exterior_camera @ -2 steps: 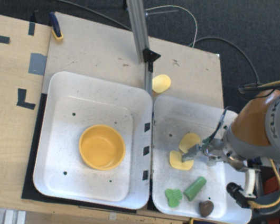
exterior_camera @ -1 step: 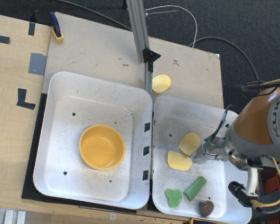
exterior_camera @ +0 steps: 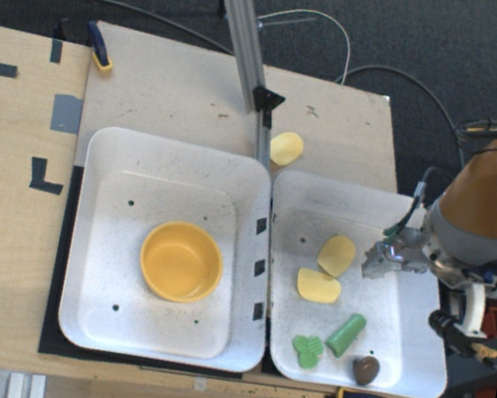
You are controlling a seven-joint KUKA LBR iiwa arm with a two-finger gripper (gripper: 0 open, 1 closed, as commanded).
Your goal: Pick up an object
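The right bin [exterior_camera: 410,365] holds two pale yellow flat pieces, one upper [exterior_camera: 337,254] and one lower [exterior_camera: 318,287], a green cylinder [exterior_camera: 345,334], a green leafy piece [exterior_camera: 306,350] and a small brown lump [exterior_camera: 365,368]. My gripper [exterior_camera: 378,261] hovers at the right side of this bin, just right of the upper yellow piece. Nothing is visible between its fingers. A yellow bowl [exterior_camera: 181,261] sits in the left bin [exterior_camera: 112,160].
Another pale yellow piece [exterior_camera: 285,147] lies on the bench behind the bins. A grey metal pole [exterior_camera: 249,36] slants in from the top. A blue and yellow clamp [exterior_camera: 99,47] sits at the board's far left corner. Cables run behind the bench.
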